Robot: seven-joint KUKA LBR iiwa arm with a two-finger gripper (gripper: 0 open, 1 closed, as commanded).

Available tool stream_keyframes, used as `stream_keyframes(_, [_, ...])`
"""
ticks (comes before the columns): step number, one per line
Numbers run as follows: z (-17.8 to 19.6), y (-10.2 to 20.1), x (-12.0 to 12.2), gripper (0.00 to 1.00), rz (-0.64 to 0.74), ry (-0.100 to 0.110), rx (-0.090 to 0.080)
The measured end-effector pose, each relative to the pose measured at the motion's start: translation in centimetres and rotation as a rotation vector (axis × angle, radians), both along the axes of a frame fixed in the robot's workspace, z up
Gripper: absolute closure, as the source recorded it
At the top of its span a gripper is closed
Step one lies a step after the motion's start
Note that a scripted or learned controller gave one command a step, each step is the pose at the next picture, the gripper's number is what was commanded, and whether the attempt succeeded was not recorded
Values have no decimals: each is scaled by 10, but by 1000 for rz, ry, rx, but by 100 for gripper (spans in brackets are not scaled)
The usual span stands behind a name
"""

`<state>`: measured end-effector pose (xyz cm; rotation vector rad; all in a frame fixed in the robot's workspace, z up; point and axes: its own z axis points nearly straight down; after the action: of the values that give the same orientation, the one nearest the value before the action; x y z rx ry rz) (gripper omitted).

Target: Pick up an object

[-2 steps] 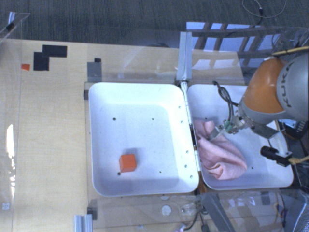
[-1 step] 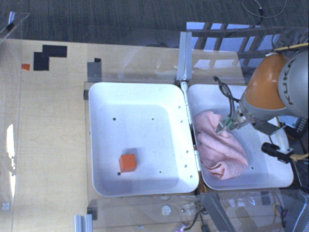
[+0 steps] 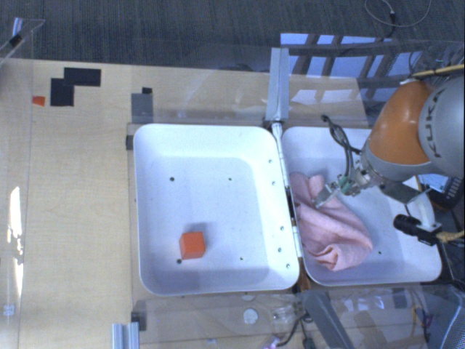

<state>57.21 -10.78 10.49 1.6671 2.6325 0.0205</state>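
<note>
A crumpled pink cloth [image 3: 330,224] lies in the right bin [image 3: 407,264], against its left wall. My gripper [image 3: 336,188] hangs low over the cloth's upper part, fingertips at or on the fabric. An orange cube [image 3: 192,245] rests in the left bin [image 3: 218,151], near its front left corner. The grey arm with its orange band [image 3: 399,126] comes in from the right, above the right bin.
A grey divider post [image 3: 277,86] stands behind the seam between the two bins. Black markers [image 3: 71,84] and a small orange tag [image 3: 38,101] lie on the wooden bench at far left. Cables and a black fitting [image 3: 414,227] sit by the arm at right.
</note>
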Motion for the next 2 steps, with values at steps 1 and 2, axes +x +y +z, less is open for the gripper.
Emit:
stream_keyframes(1, [-13, -1, 0, 0, -3, 10, 2])
stream_keyframes(2, [0, 1, 4, 100, -1, 0, 3])
